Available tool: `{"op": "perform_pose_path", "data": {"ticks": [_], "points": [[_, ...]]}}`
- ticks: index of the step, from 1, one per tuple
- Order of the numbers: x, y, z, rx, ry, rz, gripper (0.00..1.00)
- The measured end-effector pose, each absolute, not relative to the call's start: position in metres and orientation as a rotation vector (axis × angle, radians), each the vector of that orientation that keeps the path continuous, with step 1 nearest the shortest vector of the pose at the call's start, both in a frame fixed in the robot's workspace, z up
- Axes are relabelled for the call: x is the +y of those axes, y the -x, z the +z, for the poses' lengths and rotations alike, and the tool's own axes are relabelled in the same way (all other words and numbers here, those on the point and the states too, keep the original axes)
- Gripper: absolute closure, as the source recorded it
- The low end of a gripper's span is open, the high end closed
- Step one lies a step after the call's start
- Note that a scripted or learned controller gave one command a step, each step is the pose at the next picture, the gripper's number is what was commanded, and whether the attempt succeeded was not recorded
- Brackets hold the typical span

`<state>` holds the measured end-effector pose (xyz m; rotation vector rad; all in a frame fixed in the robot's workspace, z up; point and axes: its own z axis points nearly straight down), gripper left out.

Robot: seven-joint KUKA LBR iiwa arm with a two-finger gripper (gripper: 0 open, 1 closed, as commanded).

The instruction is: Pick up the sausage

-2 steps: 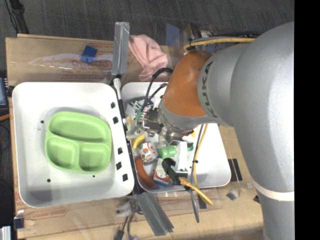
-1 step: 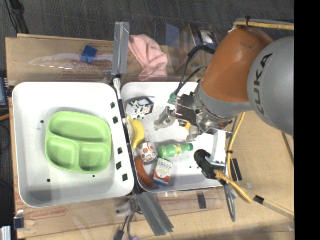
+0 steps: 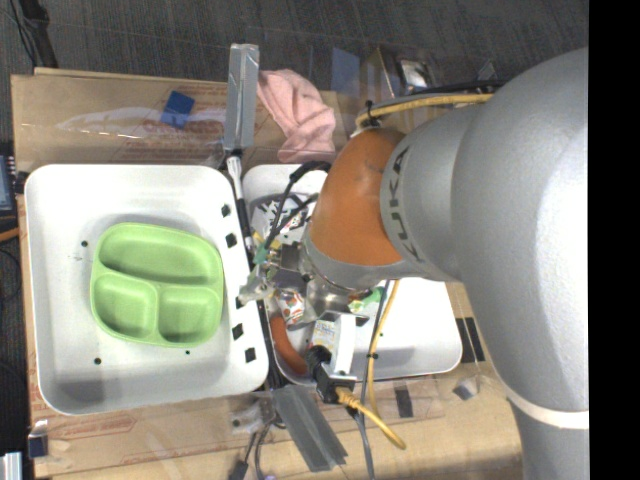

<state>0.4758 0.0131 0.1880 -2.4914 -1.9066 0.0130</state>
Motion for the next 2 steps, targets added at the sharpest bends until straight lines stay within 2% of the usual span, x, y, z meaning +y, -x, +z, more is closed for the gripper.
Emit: {"op": "perform_pose_path", "data": {"ticks": [1,2], "points": [[-0.049,-0.478,0.367,-1.782,2.587,0.003,0.0],[-0.021,-0.477,0.246,-1.449,2.783,0.014,0.0]]}}
